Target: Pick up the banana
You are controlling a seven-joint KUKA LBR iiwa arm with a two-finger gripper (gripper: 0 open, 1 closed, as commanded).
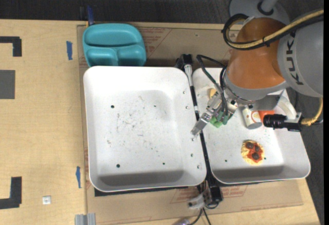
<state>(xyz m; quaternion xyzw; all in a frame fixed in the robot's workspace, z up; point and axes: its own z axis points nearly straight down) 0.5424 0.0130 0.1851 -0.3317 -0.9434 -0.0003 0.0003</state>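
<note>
Your pincer point(198, 127) hangs at the inner edge of the right bin point(280, 167), its tip over the rim where the two bins meet. From this angle you cannot tell whether it is spread or pressed together, and nothing shows pinched in it. The arm point(257, 59) comes in from 2 o'clock of the pincer, and its orange band covers much of the right bin's far half.

A short pale yellow piece that looks like the banana point(212, 93) lies in the right bin at about 1 o'clock from the pincer tip, close to the wrist and mostly hidden under it. It is near the pincer but apart from the tip.

A small green thing point(220, 120) sits just beside the wrist, at 3 o'clock of the tip. You cannot tell what it is. A flat yellow disc with red and dark spots point(253, 151) lies in the right bin at 4 o'clock of the pincer, well clear of it.

The left bin point(139, 116) sits at 9 o'clock of the pincer. A teal tray point(114, 44) rests on the desk point(41, 116) at the left bin's 12 o'clock edge.
</note>
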